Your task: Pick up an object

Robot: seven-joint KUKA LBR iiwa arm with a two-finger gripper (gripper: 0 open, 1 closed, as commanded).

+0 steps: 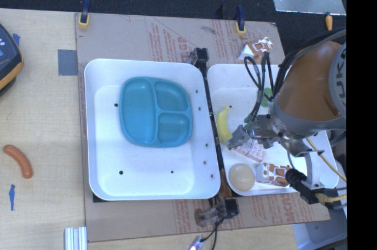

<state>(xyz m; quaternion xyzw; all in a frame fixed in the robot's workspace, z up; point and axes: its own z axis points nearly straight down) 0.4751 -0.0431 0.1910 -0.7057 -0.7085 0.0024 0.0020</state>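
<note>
Left bin [100, 184] holds just a blue divided plate [156, 111], not a target. Right bin [235, 75]: banana [223, 123] by its left wall, snack packet [250, 151] right of it, pale ball [241, 177] at the near edge. Jaws [240, 138] hang low between banana and packet; can't tell if they're apart. Advice: centre over one item, stay off the wall, drop straight

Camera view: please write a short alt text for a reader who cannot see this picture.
A grey and orange robot arm reaches from the right over the right white bin, its hand low beside a banana, snack packets and a round beige object. The left white bin holds a blue divided plate. A toy sausage lies on the bench at far left.
</note>
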